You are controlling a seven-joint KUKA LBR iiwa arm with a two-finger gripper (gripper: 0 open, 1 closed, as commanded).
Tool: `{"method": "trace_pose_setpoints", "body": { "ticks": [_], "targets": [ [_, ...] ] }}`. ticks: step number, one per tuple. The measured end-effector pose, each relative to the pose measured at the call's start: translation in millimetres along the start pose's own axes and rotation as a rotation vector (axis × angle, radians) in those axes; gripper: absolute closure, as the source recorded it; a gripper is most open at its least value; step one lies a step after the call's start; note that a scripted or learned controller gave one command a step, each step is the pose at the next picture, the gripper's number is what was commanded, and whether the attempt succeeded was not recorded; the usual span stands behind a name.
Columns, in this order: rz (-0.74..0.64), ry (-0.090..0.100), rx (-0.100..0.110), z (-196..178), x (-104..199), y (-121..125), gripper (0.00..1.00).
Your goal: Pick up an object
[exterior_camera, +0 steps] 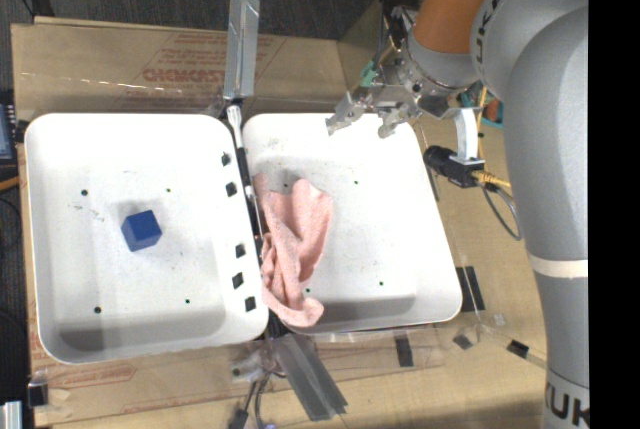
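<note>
A pink cloth (pixel 291 249) lies crumpled along the left side of the right bin (pixel 400 217), its lower end draped over the bin's front left corner. A small blue cube (pixel 141 229) sits in the left bin (pixel 60 177), left of its middle. My gripper (pixel 366 120) hovers over the far edge of the right bin, up and to the right of the cloth. Its two fingers are spread apart with nothing between them.
A grey metal bar (pixel 240 47) stands upright behind the gap between the bins. Black clips (pixel 238 217) run down the divide. Brown cardboard (pixel 120 57) lies behind the bins. The arm's large grey body (pixel 550 167) fills the right side.
</note>
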State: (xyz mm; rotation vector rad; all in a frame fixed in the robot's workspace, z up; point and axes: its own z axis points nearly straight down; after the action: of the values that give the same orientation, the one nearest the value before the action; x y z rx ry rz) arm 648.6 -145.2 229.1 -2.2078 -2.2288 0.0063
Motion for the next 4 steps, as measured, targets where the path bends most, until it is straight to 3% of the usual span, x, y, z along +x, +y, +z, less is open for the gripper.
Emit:
{"method": "trace_pose_setpoints", "body": {
  "ticks": [1, 2, 3, 4],
  "targets": [
    [-0.087, -0.001, -0.002, 138, 4, -54, 0.00],
    [-0.255, 0.000, -0.001, 138, 52, -60, 0.00],
    [-0.128, -0.001, -0.004, 37, 80, -99, 0.00],
    [-0.012, 0.000, 0.000, 100, 27, -121, 0.00]
  ]
}}
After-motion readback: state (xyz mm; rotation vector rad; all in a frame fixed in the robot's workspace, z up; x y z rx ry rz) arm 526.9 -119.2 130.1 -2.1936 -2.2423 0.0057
